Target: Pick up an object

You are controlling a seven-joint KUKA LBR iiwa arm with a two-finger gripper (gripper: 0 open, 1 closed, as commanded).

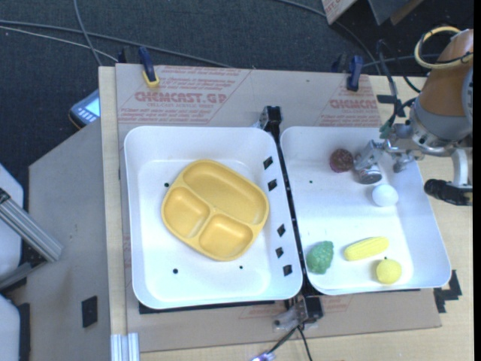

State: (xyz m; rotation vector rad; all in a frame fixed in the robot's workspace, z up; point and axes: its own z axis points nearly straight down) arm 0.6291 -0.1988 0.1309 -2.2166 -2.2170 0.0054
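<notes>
You are looking down at two white bins side by side. In the right bin (421,201), a small dark reddish ball (341,159) is lying near the upper middle of the frame's right half, close to the bin's back wall. It is round, so it is offering no long axis to line up with.

The gripper (368,170) is hanging just to the right of that ball and slightly lower in the frame, very near it; whether they are touching is not clear. The ball is sitting beside the gripper, not between its tips. You cannot tell whether the jaws are open or closed, since the metal parts are blurring together.

A white ball (385,195) is resting just below and to the right of the gripper. Further toward the lower right, a green leafy piece (321,256), a yellow corn cob (366,248) lying roughly left to right, and a yellow lemon (388,271) are spread along the bin's front.

The left bin (143,201) is holding a yellow divided plate (215,208).

The grey and orange arm (443,96) is reaching in from the upper right of the frame. As a judgement, the coming grasp depends on shifting a little leftward.
</notes>
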